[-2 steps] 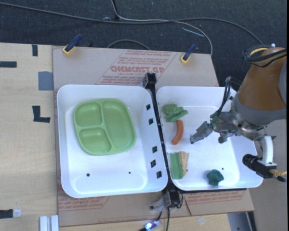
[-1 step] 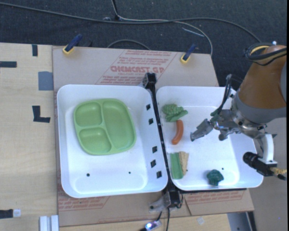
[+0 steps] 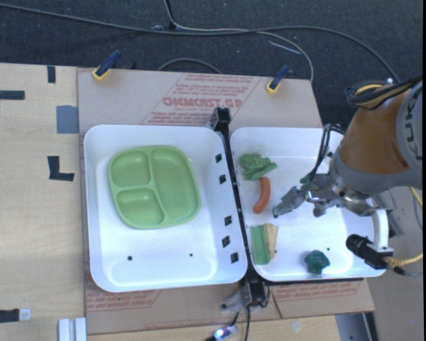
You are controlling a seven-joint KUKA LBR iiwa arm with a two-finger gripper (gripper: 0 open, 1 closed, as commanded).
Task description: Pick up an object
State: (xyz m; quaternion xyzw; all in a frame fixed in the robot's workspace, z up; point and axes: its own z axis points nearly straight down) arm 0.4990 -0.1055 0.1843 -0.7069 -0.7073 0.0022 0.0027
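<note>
White plastic makes up the two shallow bins set side by side on a brown cardboard sheet (image 3: 199, 94) over the counter (image 3: 28, 190). In the left bin (image 3: 99, 254) a green divided plate (image 3: 154, 187) is seen lying flat, toward the far left part of the bin. The right bin (image 3: 291, 144) carries several small food items. A leafy green piece (image 3: 255, 165) is placed near the divider, toward the far side. Just beside it, nearer the camera, an orange carrot-like piece (image 3: 261, 194) is laid lengthwise. Closer still, a green strip and a pale wedge (image 3: 264, 242) are found touching each other against the divider. A dark green broccoli piece (image 3: 317, 261) is set apart near the bin's near right corner.

The tool (image 3: 284, 206) is held low over the right bin, between the carrot-like piece and the arm's grey and orange wrist (image 3: 373, 148). Its dark fingers are pointed toward the divider, just beside the carrot-like piece. Whether the fingers are parted or closed cannot be told, and nothing is seen gripped between them.
</note>
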